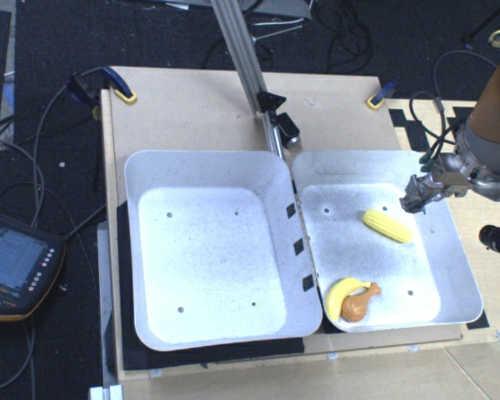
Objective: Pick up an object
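Two shallow white bins side by side on a pale wooden worktop [192, 115], viewed from above at a slant. Left bin [150, 173]: speckled floor, four small dark dots near the corners. Right bin [450, 257]: three objects on its floor. Ear of corn [388, 226]: yellow, oblong, faintly ribbed, lying diagonally in the upper middle of the right bin, its upper-left end toward the bin's centre. Banana [342, 291]: yellow, curved, at the near edge of the right bin close to the divider between the bins. Chicken drumstick [357, 303]: orange-brown, toy-like, resting against the inner curve of the banana and touching it; well apart from the corn.

Grey arm with orange band [488, 115] entering from the right edge. Gripper [417, 197] dark, poised over the upper right part of the right bin, just beside the corn's upper right end; apparently above rather than touching it, though contact hard to judge from this angle. Spread of the fingers: cannot tell, the tips merging into one dark blur. Nothing seen between them.

Around the worktop: yellow and blue clamps [121, 88] at the far corners, a slanted aluminium post [242, 48] rising behind the bins, a handheld control pendant [12, 265] on the dark floor at left, loose cables.
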### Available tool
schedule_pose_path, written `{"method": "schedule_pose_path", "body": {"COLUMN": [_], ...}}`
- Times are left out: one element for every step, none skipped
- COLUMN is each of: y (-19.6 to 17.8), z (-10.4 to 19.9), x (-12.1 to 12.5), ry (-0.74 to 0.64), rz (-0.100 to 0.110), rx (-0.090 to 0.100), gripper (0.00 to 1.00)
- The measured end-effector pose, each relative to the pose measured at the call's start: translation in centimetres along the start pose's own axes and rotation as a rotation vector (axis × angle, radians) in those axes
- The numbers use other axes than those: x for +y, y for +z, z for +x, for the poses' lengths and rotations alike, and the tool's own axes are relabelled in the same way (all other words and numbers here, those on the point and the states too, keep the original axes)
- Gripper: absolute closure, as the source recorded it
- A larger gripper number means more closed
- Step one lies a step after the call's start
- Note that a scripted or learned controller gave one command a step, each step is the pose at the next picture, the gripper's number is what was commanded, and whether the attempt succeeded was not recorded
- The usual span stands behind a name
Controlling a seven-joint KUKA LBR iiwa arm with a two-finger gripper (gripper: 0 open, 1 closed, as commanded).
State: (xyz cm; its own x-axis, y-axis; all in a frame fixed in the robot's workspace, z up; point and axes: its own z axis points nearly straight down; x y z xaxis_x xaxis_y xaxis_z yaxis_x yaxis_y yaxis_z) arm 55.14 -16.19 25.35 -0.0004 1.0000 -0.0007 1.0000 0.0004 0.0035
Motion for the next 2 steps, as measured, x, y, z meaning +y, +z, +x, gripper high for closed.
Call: {"method": "schedule_pose_path", "body": {"y": [-0.7, -0.2], "z": [5.3, 9.7], "x": [-0.3, -1.5], "ry": [-0.004, -0.003], "rz": [0.003, 0.004], "rx": [0.002, 0.001], "gripper": [1.0, 1.0]}}
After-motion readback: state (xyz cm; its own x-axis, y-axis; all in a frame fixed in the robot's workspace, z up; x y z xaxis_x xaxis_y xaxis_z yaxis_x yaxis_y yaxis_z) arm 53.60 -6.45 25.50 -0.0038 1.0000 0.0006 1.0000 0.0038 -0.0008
